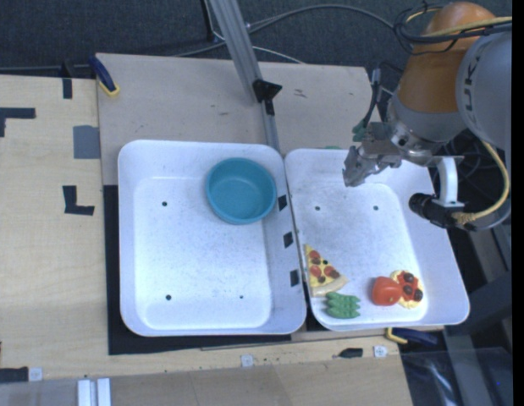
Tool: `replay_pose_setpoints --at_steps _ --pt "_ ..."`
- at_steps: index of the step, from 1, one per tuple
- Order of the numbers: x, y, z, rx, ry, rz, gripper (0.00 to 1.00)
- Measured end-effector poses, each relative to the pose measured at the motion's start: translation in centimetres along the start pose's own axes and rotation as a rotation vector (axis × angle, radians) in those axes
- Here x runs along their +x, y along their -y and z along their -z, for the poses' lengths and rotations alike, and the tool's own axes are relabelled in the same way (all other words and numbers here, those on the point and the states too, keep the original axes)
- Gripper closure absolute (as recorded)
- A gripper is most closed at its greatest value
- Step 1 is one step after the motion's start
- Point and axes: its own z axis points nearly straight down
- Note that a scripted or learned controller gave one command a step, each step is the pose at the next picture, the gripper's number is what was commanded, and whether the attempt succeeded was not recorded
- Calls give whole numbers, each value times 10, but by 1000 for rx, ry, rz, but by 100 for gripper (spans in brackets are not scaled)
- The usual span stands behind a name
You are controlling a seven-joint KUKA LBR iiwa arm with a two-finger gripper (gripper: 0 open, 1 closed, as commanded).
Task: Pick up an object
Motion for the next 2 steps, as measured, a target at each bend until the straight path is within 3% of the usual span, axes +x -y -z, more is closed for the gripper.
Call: replay_pose_setpoints --at_steps 2 --pt "115 14 3 -1 0 1 100"
